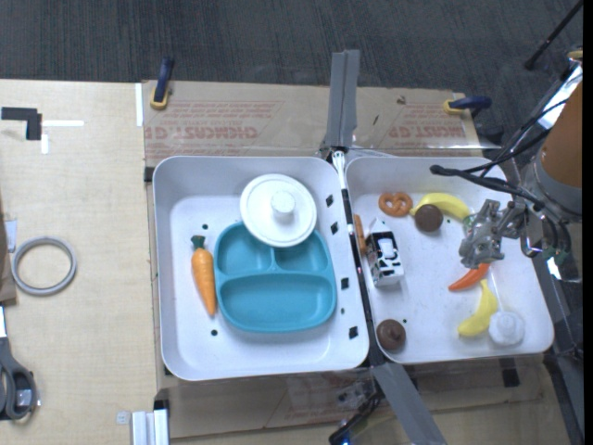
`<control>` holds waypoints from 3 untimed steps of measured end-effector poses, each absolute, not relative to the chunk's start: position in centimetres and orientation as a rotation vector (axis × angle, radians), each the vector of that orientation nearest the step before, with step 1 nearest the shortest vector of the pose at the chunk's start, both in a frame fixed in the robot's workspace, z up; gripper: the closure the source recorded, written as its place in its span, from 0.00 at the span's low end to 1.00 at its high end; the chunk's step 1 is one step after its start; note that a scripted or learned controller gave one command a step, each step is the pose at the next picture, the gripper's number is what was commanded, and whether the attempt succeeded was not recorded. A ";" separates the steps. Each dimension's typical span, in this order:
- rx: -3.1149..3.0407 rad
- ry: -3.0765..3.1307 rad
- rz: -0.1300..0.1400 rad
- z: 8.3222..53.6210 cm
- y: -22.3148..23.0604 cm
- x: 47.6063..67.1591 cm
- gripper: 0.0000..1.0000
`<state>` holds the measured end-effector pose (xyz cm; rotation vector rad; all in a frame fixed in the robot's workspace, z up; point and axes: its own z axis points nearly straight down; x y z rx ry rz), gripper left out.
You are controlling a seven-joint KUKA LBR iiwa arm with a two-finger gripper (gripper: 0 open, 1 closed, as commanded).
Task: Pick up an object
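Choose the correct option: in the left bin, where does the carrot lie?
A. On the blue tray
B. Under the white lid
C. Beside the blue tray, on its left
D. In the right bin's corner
C: the carrot lies on the floor of the left bin, just left of the blue tray, apart from the white lid.

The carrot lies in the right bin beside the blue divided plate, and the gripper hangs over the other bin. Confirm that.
Not quite: the camera view shows the carrot in the left bin, beside the blue divided plate. The gripper does hang over the other bin, the right bin.
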<state>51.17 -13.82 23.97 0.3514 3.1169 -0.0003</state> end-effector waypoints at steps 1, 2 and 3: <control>-0.183 3.132 0.000 28.4 -11.6 52.7 1.00; -0.472 3.102 0.001 27.1 -9.9 57.3 1.00; -0.906 3.002 0.000 29.2 -10.8 58.7 1.00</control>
